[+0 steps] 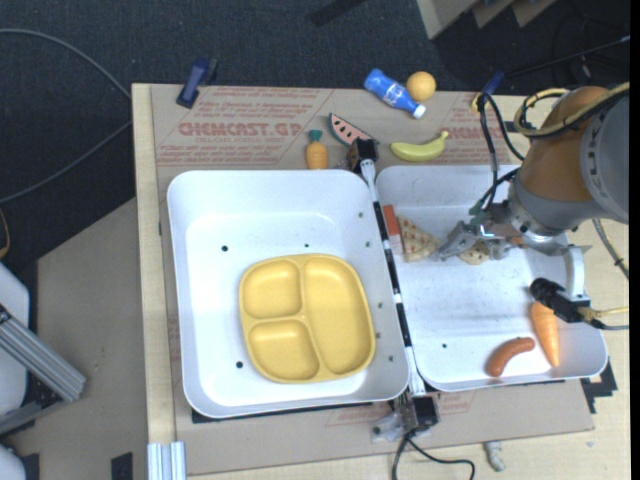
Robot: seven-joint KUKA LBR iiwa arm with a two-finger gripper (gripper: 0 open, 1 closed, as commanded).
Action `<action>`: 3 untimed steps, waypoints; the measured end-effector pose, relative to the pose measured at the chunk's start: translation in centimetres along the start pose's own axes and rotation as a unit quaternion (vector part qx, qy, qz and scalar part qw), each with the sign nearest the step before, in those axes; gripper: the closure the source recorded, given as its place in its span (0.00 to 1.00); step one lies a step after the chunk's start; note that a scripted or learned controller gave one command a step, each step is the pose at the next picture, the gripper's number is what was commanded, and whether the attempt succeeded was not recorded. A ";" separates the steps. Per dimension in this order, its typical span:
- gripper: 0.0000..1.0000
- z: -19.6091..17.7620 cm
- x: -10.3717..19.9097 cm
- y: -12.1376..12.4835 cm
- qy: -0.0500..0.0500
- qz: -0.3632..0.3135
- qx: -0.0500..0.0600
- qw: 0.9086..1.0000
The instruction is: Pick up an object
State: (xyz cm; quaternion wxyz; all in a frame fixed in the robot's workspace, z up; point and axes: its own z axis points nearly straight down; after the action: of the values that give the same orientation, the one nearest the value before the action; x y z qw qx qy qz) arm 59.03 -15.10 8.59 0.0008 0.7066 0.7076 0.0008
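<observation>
Nearest the lens, down and to the left of the gripper point(470, 243), a yellow three-compartment plastic plate point(305, 316) lies in the left white bin point(200, 268), while below the gripper, in the right white bin point(450, 318), a brown toy sausage point(510, 355) and an orange toy carrot point(546, 334) rest near the front rim. The gripper itself hangs low over the back half of that right bin, its two fingers spread apart with nothing seen between them, and just to its left lies a tan wedge-shaped toy slice point(418, 243), which I take to be the likely thing to pick. To do the grasp well, I judge the fingers should straddle the slice across its narrow width and go fully down before closing, since it lies flat and offers little height. Room is tight leftward: the slice sits close to the divider between the bins, beside a small red-orange piece point(393, 230), so a finger could catch that wall. Beyond the gripper, outside the bins, lie a yellow toy banana point(420, 148) and a blue toy bottle point(392, 92)
</observation>
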 end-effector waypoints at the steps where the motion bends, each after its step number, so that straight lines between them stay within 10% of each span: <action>1: 0.00 0.1 -3.7 2.7 -0.001 0.001 0.000 1.000; 2: 0.00 0.0 2.4 1.5 -0.003 0.003 0.000 1.000; 3: 0.00 0.1 0.5 5.6 -0.001 0.000 0.000 1.000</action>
State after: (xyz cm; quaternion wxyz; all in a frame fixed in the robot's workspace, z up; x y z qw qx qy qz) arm 64.62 -14.64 8.51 0.0011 0.7069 0.7073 0.0002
